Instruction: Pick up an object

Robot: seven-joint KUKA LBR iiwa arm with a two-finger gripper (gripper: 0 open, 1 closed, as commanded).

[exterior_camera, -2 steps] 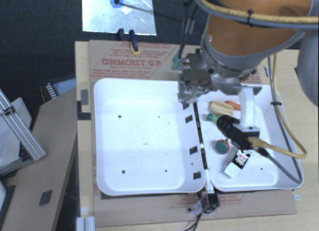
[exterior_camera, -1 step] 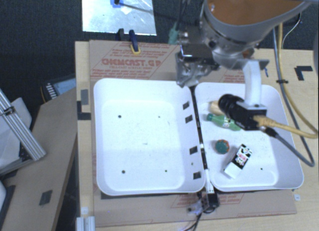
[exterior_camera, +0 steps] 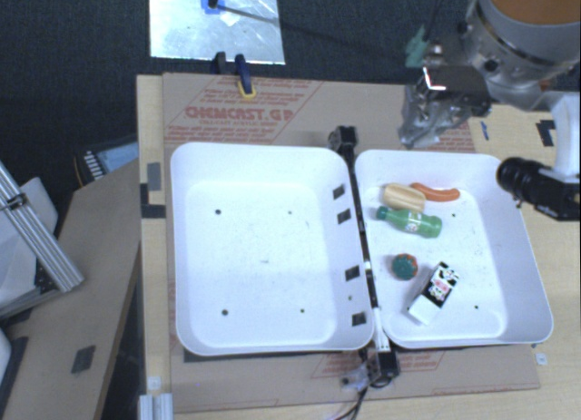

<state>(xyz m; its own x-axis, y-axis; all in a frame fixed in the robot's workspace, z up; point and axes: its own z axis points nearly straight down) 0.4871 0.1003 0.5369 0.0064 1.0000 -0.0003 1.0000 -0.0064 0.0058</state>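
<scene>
My gripper (exterior_camera: 434, 121) hangs above the far rim of the right bin (exterior_camera: 517, 255), holding nothing, and from this angle I cannot tell how it is set. Everything worth taking lies below and toward the near side of it.

Biggest first: the green bottle (exterior_camera: 410, 220), lying on its side just nearer than the gripper. It looks like light hollow plastic, stiff but smooth and round, so it may roll or slip; I'd close across the middle of its body, jaws square to its length.

Next, the bread roll (exterior_camera: 404, 197), touching the bottle's far side, probably a light toy, perhaps a little soft. The orange sausage (exterior_camera: 437, 194) lies right beside it, thin and curved, a poor target while crowded.

Farther toward the near edge sits the small white carton (exterior_camera: 433, 293), boxy with flat sides, well apart from the rest: my safest grab, across its narrow faces.

Smallest is the green ball (exterior_camera: 405, 267), round and likely to squirt out.
</scene>
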